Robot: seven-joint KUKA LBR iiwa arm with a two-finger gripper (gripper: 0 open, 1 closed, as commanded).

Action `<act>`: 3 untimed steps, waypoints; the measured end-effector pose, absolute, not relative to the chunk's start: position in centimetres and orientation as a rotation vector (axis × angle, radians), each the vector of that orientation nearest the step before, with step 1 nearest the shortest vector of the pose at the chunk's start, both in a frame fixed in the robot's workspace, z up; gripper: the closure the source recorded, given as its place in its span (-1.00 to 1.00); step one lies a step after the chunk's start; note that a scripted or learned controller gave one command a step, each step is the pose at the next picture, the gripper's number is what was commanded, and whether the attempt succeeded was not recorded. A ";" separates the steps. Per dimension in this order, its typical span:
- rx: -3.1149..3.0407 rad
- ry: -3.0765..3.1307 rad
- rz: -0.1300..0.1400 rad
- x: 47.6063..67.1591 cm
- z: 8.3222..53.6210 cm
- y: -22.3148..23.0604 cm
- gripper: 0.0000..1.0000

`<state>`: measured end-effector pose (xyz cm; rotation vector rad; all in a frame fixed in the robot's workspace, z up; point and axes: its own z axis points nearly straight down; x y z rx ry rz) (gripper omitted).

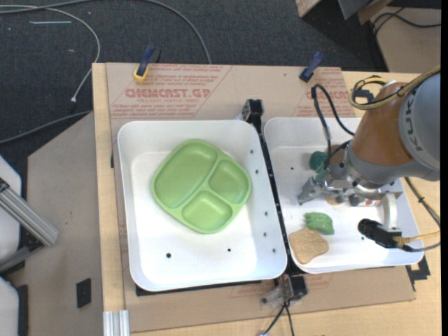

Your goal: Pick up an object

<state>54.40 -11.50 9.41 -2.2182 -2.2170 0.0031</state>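
Observation:
In the right bin [294, 135], a small bright green piece [320, 221] lies near the front. A tan, flat, biscuit-like piece [308, 245] rests just in front of it. Farther back, a teal piece [318, 161] is partly hidden by the arm. My gripper [316, 190] hangs low over the middle of this bin, between the teal piece and the green piece. It sits just above and behind the green piece. Nothing is visibly held.
The left bin [133, 187] holds a light green divided plate [201, 185] lying flat near its centre. A black divider [269, 187] runs between the bins. The grey and orange arm [385, 138] covers the right bin's far right part.

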 end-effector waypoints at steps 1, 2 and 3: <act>-2.224 -2.222 -0.003 54.6 8.8 -11.6 -1.00; -2.224 -2.222 -0.005 54.7 9.8 -11.5 1.00; -2.222 -2.227 -0.005 55.1 14.8 -10.6 1.00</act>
